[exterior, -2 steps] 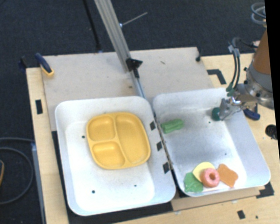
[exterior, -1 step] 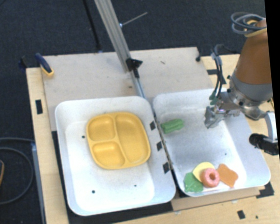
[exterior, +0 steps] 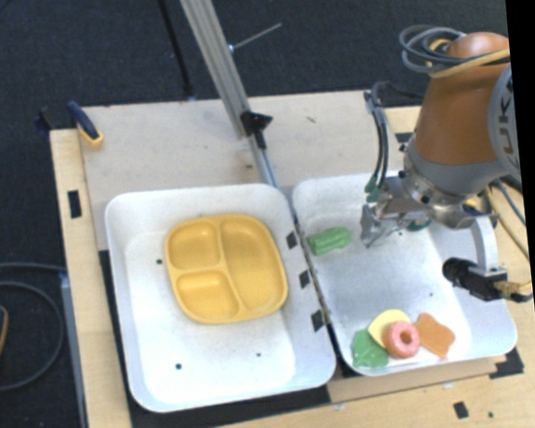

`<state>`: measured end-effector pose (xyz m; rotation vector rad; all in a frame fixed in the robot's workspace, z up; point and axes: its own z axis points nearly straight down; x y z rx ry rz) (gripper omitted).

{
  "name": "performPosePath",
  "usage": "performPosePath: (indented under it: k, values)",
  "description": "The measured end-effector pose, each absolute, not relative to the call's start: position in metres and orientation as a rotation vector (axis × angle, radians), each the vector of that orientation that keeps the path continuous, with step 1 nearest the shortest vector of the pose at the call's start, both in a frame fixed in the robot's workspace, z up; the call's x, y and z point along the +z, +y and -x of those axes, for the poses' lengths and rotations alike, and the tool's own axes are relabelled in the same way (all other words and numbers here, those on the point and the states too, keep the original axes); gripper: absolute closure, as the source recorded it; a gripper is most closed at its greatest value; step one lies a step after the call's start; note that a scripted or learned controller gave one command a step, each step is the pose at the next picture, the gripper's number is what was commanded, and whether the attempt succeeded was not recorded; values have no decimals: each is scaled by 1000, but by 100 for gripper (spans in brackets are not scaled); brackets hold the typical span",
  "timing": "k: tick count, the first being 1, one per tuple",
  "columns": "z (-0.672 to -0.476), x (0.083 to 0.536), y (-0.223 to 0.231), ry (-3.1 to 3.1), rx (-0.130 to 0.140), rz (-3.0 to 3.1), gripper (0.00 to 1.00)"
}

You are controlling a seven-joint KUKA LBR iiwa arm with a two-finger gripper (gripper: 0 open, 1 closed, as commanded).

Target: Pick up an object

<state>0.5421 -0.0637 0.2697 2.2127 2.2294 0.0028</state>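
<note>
Two shallow white bins sit side by side on the pale wooden bench (exterior: 167,143), the left bin (exterior: 150,361) and the right bin (exterior: 467,330) meeting at a dark seam with small black clips.

In the left bin a yellow plastic divided plate (exterior: 225,266) with three compartments lies flat, a little toward the bin's far edge and roughly midway between its side walls.

In the right bin a small green cylinder-shaped toy (exterior: 328,241) lies on its side close to the left wall, toward the far edge. At the near edge of the same bin four small toys are bunched together: a green leafy-looking piece (exterior: 366,350) nearest the left wall, a round yellow piece (exterior: 387,323) touching it, a pink ring-shaped doughnut toy (exterior: 403,339) resting against the yellow piece, and an orange flat piece (exterior: 436,334) just beside the doughnut.

The grey arm with its orange band (exterior: 457,124) reaches over the right bin's far half. Its two-finger gripper (exterior: 371,229) points down just beside the green cylinder, on that toy's right, with nothing seen between its fingers; whether they are spread or pressed together cannot be told.

A slanted metal pole (exterior: 220,62) rises from the bench's far edge, and a blue-and-yellow clamp (exterior: 84,122) grips the far left corner.
</note>
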Motion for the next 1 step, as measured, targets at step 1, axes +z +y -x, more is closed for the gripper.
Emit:
performPosePath:
  k: [1]
  values:
    - [-542,273,-11,2229,3,-2213,100]
